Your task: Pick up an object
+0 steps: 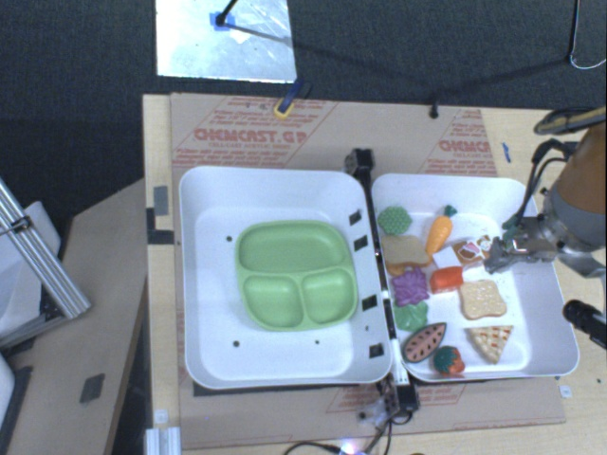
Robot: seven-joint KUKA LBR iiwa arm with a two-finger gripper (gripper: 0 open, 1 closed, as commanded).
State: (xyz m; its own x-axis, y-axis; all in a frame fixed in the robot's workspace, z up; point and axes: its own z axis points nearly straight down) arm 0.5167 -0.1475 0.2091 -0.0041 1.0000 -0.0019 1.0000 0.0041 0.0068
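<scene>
camera view: gripper low in the right bin, nothing seen in its grasp

camera view has the gripper [497, 257] low over the right bin [545, 330], toward that bin's right wall, about midway between its far and near edges. whether its tips are spread or pressed together i cannot tell; they blur into a dark knot, and no toy shows between them. it sits just beside a small brown-and-white piece [469, 250], perhaps touching it, so that piece looks like the likeliest target, though that is a guess from nearness alone.

outward from there, the red block [447, 279] lies just nearer the bin's middle, and the bread slice [483, 299] lies toward the near edge. the carrot [438, 232] lies tilted toward the far edge, beside the tan toast [406, 251] and the green round [395, 220] near the far left corner. along the left wall sit the purple piece [410, 287] and a green leaf [411, 316]. at the near edge lie the waffle wedge [491, 341], the brown oval [424, 341] and a red-green berry [449, 359].

the toys are crowded loosely, probably so any reach finds something, yet that same crowding could make a clean pinch on one piece awkward.

the left bin [209, 254] holds a green tray [294, 273] at its centre, three hollows, likely a place for sorted toys. the arm [580, 202] comes in over the right bin's right wall, which suits a low, slanted approach.
</scene>
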